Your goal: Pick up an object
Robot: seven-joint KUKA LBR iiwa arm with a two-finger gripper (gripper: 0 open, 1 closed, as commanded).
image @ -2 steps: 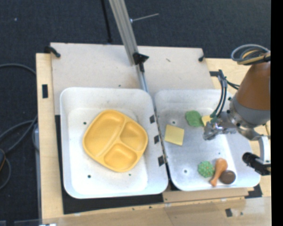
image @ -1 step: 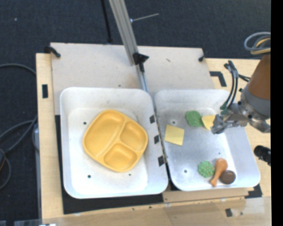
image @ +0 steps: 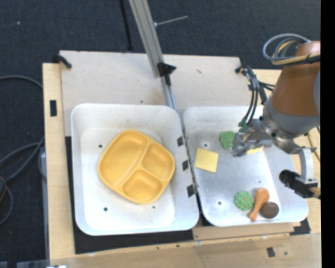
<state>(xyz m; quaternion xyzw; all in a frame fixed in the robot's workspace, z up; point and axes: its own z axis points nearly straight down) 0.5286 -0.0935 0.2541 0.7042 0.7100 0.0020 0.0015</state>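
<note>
My gripper hangs over the middle of the right bin, beside a green round object that lies just to its left. A bit of yellow shows right under the gripper's right side. A pale yellow square block lies left of the gripper. Near the bin's front lie a green bumpy ball, an orange carrot-like piece and a brown round piece.
The left bin holds a yellow divided plate. A metal camera pole rises from behind the bins. The arm's orange band and grey wrist cover the right bin's far right part.
</note>
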